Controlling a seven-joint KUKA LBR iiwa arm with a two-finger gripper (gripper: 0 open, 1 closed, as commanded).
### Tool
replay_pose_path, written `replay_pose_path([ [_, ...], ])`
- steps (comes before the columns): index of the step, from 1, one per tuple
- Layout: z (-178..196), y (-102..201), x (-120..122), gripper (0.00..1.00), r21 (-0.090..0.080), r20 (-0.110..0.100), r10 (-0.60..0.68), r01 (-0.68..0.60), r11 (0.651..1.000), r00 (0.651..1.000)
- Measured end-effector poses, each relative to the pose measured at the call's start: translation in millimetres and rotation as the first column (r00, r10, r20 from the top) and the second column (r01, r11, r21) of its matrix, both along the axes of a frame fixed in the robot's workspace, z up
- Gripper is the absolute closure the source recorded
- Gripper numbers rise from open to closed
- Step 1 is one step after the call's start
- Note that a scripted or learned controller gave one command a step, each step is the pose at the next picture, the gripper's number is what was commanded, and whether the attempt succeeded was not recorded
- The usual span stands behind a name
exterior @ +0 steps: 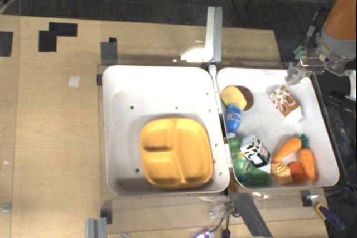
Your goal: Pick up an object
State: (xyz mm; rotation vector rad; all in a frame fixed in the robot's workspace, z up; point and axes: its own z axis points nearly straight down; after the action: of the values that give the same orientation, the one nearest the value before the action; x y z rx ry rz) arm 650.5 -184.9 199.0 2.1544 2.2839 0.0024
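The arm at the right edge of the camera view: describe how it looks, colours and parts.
The arm shows a rounded orange band above a grey and silver metallic wrist section. Small greenish fittings and a thin dark cable sit on the wrist's left side. The gripper below is pale grey metal, small and angular.

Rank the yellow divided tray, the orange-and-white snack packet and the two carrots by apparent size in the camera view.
1. yellow divided tray, by far the largest.
2. carrots: one lying tilted, one upright. They look alike, so I won't rank them.
3. orange-and-white snack packet, slightly smaller, though the margin is slim.
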Motion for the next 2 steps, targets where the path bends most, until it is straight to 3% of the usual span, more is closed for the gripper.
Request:
replay_pose_path([
  [1,-49.2,11.6,-9.4,1.0,0.0,-0.004,-0.399,0.399,0.917,0.917],
  [2,-40.2,13.2,-8.5,1.0,-0.001,-0.005,-0.392,0.392,0.92,0.92],
])
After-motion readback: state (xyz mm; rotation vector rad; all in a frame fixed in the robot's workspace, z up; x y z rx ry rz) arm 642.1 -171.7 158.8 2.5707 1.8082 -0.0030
